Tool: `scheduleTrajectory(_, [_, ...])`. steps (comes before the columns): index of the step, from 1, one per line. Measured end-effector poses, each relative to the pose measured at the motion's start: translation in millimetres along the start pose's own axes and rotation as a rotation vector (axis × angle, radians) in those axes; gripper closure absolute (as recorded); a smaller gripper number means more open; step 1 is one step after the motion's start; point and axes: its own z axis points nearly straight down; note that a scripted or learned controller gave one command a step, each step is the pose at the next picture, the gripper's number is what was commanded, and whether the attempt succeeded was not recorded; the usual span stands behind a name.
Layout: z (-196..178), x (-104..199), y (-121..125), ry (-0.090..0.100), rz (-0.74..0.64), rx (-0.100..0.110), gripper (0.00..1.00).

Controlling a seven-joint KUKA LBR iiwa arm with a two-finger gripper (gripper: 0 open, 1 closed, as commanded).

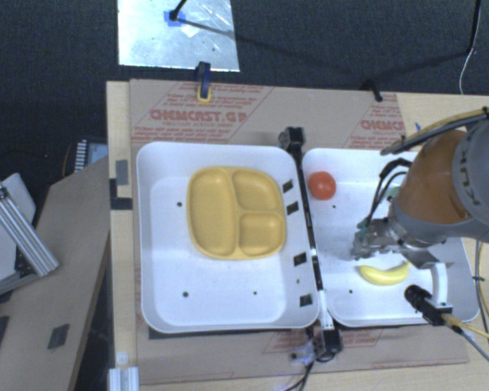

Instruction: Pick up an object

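At the frame's right, the gripper (368, 243) hangs low over the right bin (342, 304), just above a yellow banana (382, 274) lying near the bin's lower edge. An orange ball (322, 185) sits toward its upper left corner. The left bin (159, 300) holds a yellow divided plate (235, 213).

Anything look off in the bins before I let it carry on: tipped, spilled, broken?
Nothing stands out. The yellow divided tray lies flat in the left bin, nothing spilled around it. In the right bin, the orange ball sits near the back and the banana lies whole just below the gripper.
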Motion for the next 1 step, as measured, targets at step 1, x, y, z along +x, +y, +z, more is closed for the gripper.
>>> scheduleTrajectory(1, [-55.9, -7.5, -5.5, -0.001, 0.001, -0.003, 1.00])
